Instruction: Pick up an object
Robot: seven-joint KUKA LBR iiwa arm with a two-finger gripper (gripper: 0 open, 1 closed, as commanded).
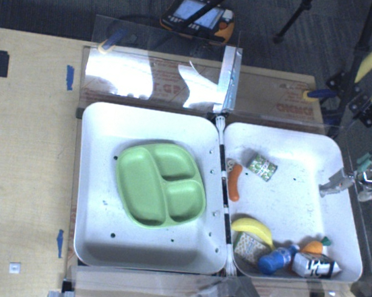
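The things to choose from lie in the right-hand shallow white bin: a long orange sausage-shaped toy against its left wall, a small green patterned packet near it, and along the front edge a yellow plastic banana, a blue bottle, an orange carrot-like toy and a white bottle with black lettering, crowded together. The left bin holds a green sectioned plastic plate. The hand hovers at the right bin's far right edge, holding nothing; whether it is parted or closed I cannot tell. This looks like the approach step. Next it must travel over one piece, likely the isolated packet, and descend.
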